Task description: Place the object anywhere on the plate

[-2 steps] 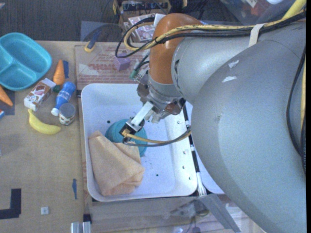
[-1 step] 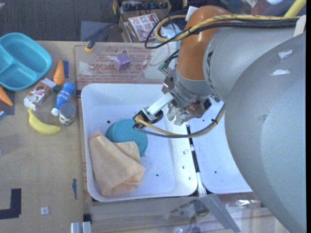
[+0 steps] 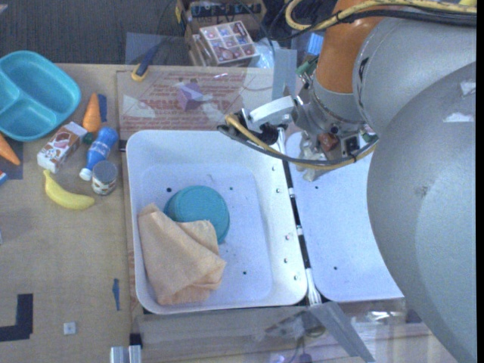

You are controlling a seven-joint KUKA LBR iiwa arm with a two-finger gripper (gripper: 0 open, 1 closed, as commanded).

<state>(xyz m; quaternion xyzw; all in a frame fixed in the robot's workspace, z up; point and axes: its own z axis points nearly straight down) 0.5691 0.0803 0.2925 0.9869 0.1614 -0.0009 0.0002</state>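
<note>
A round teal plate point(image 3: 203, 206) lies flat in the left white bin point(image 3: 261, 165). A crumpled tan cloth point(image 3: 178, 255) rests in the same bin; its upper edge overlaps the plate's lower left rim. My gripper point(image 3: 321, 153) hangs over the far end of the right bin point(image 3: 340, 233), just right of the divider between the bins. It is well apart from the cloth and plate. The wrist and cables hide its tip.
The grey arm fills the right side and covers much of the right bin. On the bench to the left of the bins lie a banana point(image 3: 64, 193), a small jar point(image 3: 104, 177), a blue bottle point(image 3: 99, 151), a carton point(image 3: 60, 145) and a blue dish point(image 3: 34, 93).
</note>
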